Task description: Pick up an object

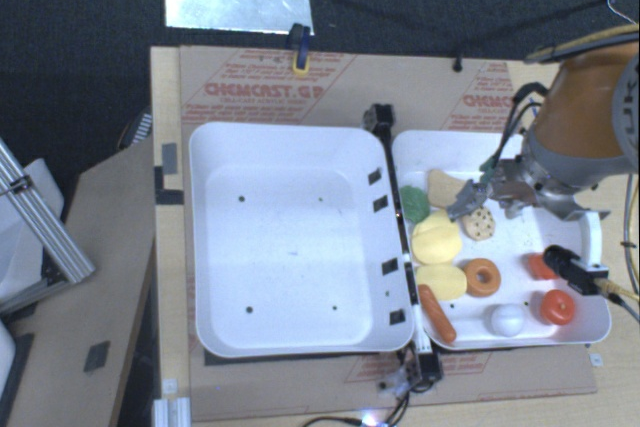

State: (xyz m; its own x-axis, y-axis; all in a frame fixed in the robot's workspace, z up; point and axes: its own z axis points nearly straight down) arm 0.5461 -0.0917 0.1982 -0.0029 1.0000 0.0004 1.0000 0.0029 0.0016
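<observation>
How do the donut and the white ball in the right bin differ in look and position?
The donut is an orange-brown ring with a hole; the white ball is plain, solid and round. The donut lies nearer the bin's middle, beside the yellow pieces; the white ball sits closer to the near rim of the right bin, next to a red ball. Both rest loose on the bin floor, apart from the gripper.

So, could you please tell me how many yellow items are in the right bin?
2: one yellow item beside the cookie, another just below it beside the donut. The arm may hide more.
</observation>
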